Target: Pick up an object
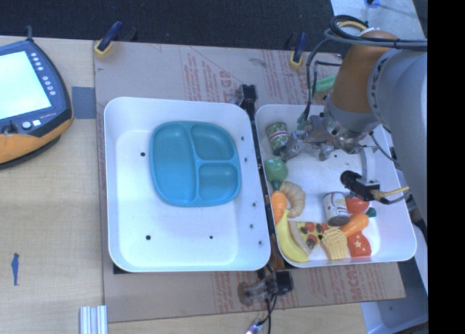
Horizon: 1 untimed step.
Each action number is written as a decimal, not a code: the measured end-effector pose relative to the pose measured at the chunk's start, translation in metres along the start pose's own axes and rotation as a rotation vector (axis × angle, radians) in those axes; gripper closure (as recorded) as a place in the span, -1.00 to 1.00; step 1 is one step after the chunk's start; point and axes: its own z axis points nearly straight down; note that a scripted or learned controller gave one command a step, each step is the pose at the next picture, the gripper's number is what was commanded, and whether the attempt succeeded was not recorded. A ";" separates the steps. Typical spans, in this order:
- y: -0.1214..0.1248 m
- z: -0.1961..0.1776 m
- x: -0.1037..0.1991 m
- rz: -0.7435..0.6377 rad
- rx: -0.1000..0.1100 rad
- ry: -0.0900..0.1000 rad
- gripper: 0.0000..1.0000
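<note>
The pincer (pixel 311 144) hangs low in the right white bin (pixel 385 249) beside the small green-labelled can (pixel 277 136); its state cannot be told. Risk: it nudges the can aside.

The divided plate (pixel 195 163) lies in the left bin (pixel 116 180). In the right bin (pixel 396 242), the can (pixel 278 136) is behind the croissant (pixel 292 198), and the banana (pixel 288 243) lies before it.

Blue plate (pixel 195 163), yellow banana (pixel 288 243)
</note>
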 end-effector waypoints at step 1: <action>0.025 -0.003 -0.042 -0.002 -0.023 0.004 -1.00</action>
